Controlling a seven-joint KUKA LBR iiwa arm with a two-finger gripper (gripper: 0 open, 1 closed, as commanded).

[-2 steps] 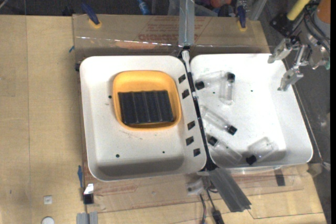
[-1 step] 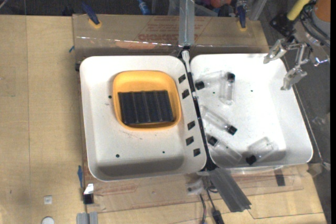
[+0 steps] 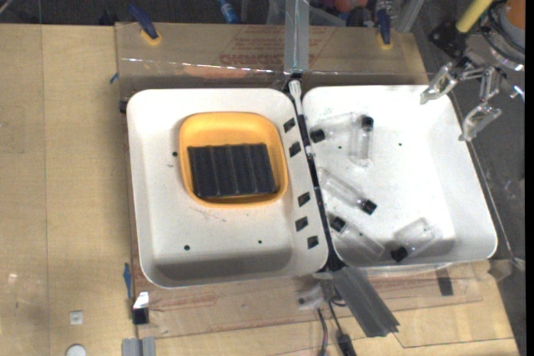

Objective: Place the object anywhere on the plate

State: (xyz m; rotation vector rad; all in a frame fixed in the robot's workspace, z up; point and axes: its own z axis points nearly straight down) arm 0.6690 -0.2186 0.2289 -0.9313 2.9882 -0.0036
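Wooden bench (image 3: pixel 58 137), two white bins. Plate (image 3: pixel 232 126) in left bin carries dark ridged block (image 3: pixel 232 169) already. My gripper (image 3: pixel 460 100) hangs spread, gripping nothing, over right bin (image 3: pixel 467 204) corner. Looks done; next I'd just retreat.

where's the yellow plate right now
The yellow plate sits in the left bin, toward its right side near the divider, with a dark ridged object on it.
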